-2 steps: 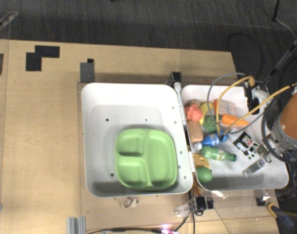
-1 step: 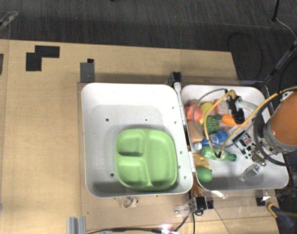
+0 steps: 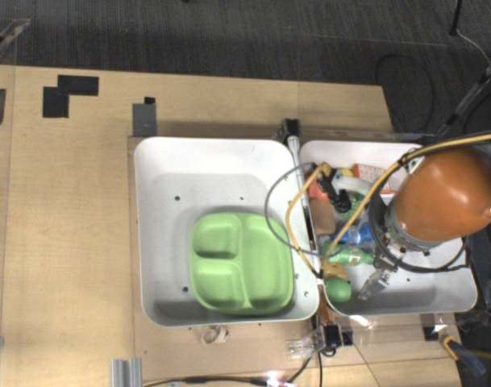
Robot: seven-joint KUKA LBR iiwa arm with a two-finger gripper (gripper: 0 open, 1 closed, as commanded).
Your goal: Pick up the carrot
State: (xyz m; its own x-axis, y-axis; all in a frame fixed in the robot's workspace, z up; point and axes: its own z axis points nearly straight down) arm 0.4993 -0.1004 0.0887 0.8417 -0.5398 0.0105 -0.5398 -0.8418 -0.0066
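Note:
My gripper (image 3: pixel 372 283) hangs low over the front of the right bin (image 3: pixel 438 301), under the orange band of the arm (image 3: pixel 447 193). An orange-red piece (image 3: pixel 368 170), possibly the carrot, lies against the bin's far wall, well behind the gripper and partly hidden by cables. A reddish-brown thing (image 3: pixel 342 206) sits near the left wall. Just left of the gripper are a round green thing (image 3: pixel 337 291), a green piece (image 3: pixel 347 257) and a blue thing (image 3: pixel 356 236). The arm hides most of the bin's middle.
The left bin (image 3: pixel 156 216) holds a green divided plate (image 3: pixel 239 260). A black cable loop (image 3: pixel 281 208) and a yellow cable (image 3: pixel 374 185) cross the divider between the bins. Bare wooden bench (image 3: pixel 60 256) lies to the left.

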